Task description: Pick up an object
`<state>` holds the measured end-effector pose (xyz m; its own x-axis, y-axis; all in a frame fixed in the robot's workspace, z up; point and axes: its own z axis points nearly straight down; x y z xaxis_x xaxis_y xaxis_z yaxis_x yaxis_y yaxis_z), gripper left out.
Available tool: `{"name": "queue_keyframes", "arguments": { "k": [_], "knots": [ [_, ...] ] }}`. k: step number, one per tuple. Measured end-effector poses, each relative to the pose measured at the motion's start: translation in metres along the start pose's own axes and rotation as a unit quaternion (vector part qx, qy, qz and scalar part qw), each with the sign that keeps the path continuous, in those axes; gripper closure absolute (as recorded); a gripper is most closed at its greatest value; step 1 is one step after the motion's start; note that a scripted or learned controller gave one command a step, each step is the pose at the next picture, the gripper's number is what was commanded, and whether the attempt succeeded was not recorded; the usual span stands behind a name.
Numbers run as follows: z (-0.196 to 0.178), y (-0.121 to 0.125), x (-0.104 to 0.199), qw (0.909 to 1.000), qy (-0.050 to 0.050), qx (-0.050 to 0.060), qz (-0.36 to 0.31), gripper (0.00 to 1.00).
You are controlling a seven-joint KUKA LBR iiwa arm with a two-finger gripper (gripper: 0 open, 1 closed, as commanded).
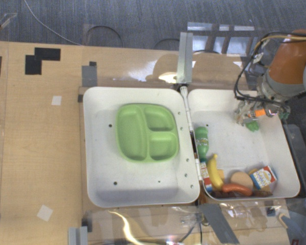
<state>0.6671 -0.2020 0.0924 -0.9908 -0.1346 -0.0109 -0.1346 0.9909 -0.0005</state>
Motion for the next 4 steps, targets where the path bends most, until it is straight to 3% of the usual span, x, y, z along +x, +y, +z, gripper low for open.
{"name": "queue_keyframes", "arguments": {
  "k": [1, 2, 3, 4],
  "knots": [
    [0.002, -0.002, 0.001, 0.9972, -0.001, 0.002, -0.075, 0.0],
    [0.003, 0.002, 0.039, 0.9957, 0.0, 0.001, -0.093, 0.0],
    [-0.001, 0.017, 0.133, 0.9775, -0.001, 0.003, -0.211, 0.0],
    [-0.002, 0.06, 0.145, 0.9784, -0.004, 0.004, -0.207, 0.0]
  ]
}}
